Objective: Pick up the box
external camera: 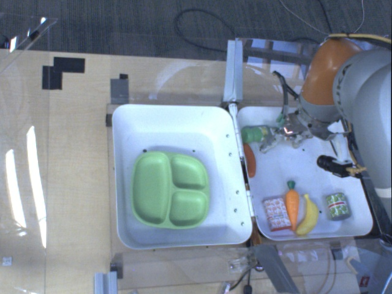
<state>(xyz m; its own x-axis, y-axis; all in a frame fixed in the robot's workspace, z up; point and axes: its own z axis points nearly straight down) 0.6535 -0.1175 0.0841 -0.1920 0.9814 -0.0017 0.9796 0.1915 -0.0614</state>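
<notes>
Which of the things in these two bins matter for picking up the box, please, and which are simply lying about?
For the job:
- box, near the right bin's front edge
- gripper, at the right bin's far end

Lying about:
- carrot beside the box
- banana
- can
- green bottle
- green divided tray, left bin

Green tray (171, 188), red-and-white box (277, 214), orange carrot (292, 207), yellow banana (309, 215), white bins (184, 118).

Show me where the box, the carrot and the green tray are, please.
box (277, 214), camera view, middle of its top face.
carrot (293, 207), camera view, middle of the orange body.
green tray (171, 189), camera view, ridge between its compartments.
</notes>
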